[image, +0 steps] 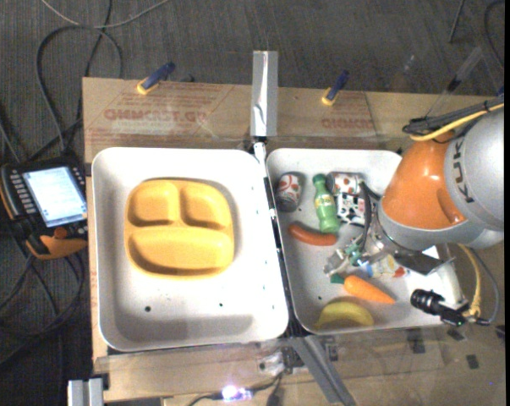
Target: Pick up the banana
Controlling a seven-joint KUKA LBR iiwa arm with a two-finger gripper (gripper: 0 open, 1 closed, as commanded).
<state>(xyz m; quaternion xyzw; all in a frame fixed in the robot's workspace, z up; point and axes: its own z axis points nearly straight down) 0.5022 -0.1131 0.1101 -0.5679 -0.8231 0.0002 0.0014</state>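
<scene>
The banana [346, 315] lies at the bin's [305, 311] near wall: light, soft, smooth-skinned, best gripped mid-body across its width. The pincer's [356, 256] state I cannot tell.

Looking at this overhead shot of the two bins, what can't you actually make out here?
- End effector: fingers lost in clutter under the arm's orange band, camera view.
- Bin floor of the right bin: far right part covered by the arm.
- Small items beside the carrot: too small and blurred to name.
- Banana: blurred at the bin's near wall.
</scene>
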